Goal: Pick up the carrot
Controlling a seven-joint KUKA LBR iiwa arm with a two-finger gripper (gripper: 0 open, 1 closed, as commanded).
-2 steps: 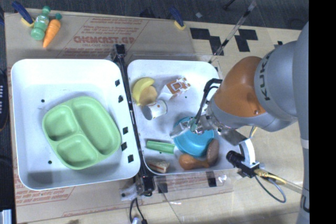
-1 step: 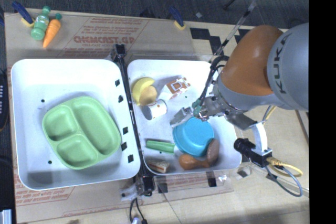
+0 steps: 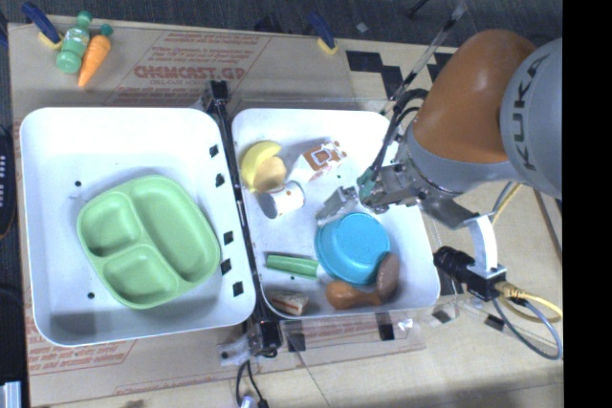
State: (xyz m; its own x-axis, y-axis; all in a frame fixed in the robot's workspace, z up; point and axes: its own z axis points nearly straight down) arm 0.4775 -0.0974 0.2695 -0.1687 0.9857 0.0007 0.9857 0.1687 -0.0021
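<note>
The smooth orange carrot (image 3: 94, 60), cone-shaped, lies at the tabletop's (image 3: 287, 53) far left corner; gripper (image 3: 356, 197) hangs above the round blue bowl (image 3: 352, 247), its jaws too blurry to judge

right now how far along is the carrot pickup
Done: nothing of the pickup itself; the arm has only reached into the right bin. In hand: the gripper sits low beside the blue bowl, with no object seen between its fingers. Left: the whole pick. The carrot lies outside both bins at the bench's far left corner, next to a green toy, well away from the gripper.
</note>
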